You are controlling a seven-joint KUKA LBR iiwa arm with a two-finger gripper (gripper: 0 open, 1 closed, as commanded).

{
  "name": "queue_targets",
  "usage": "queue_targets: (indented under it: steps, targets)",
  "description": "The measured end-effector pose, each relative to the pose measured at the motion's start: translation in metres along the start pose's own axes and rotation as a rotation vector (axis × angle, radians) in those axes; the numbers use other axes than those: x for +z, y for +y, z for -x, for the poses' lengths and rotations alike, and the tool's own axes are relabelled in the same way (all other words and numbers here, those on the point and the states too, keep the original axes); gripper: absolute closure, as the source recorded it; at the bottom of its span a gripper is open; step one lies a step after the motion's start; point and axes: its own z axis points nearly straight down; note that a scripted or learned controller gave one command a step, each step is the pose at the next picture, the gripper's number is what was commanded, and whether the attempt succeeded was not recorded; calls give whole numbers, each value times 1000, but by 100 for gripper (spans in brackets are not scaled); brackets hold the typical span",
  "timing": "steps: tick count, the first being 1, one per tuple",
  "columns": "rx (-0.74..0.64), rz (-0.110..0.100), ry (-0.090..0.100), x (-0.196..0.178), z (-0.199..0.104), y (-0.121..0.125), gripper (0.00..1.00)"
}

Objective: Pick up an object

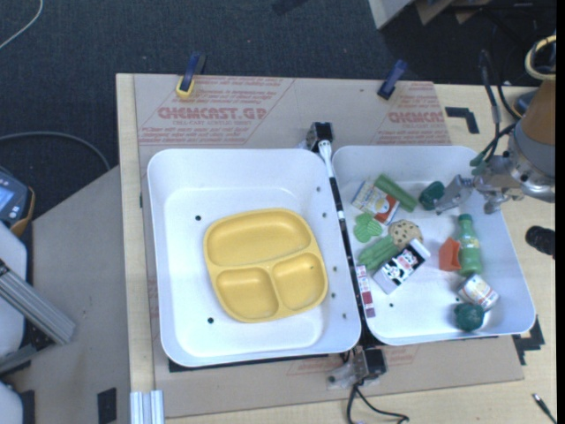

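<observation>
Two white bins sitting side by side on the table (265, 104): left bin (177, 237) carrying a yellow divided tray (263, 263), right bin (512, 272) crowded with small items. Hovering at the upper right corner, hand (472, 193), finger spread impossible to tell. Lying nearest, just left of it, dark green object (432, 193).

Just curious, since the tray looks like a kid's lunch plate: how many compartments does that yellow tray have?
3. The yellow tray in the left bin has one wide compartment along its far side and two smaller ones nearer the camera, a left one and a right one.
</observation>
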Motion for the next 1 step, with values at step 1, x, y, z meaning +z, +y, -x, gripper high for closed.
queue_targets:
  steps: [1]
  targets:
    - [-3, 14, -3, -8, 0, 3, 0]
